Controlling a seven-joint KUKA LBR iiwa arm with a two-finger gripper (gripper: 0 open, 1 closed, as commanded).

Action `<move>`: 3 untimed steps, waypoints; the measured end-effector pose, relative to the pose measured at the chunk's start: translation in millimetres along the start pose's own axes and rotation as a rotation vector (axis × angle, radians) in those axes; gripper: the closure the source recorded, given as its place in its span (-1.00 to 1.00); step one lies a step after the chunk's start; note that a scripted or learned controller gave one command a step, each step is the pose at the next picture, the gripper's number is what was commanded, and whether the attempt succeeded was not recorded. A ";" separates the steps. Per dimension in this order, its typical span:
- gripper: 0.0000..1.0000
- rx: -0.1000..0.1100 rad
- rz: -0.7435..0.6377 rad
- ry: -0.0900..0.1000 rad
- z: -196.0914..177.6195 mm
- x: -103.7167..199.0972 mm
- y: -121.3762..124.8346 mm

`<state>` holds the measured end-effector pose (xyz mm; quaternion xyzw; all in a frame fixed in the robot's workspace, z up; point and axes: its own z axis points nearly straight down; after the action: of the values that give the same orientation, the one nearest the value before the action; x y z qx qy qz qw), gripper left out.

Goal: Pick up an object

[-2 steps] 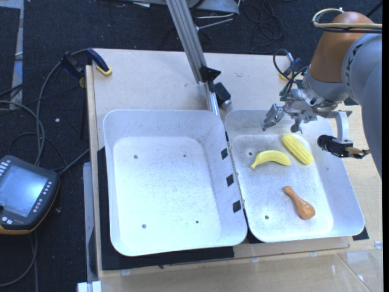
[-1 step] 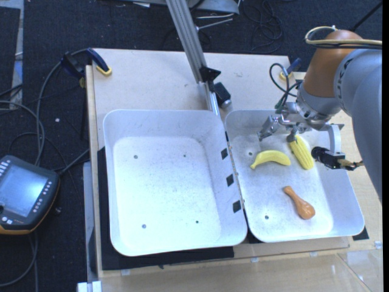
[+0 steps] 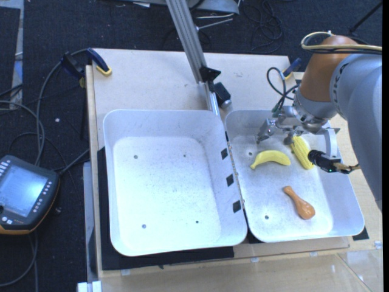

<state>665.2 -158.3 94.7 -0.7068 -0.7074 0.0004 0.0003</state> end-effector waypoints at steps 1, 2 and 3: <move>1.00 -0.001 0.000 0.000 -11.1 0.0 0.5; 1.00 -0.005 0.001 -0.001 -59.0 3.4 -7.0; 1.00 -0.005 0.000 -0.001 -102.2 5.2 -9.7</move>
<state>655.5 -153.0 196.9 -0.7070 -0.7072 -0.0010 -0.0015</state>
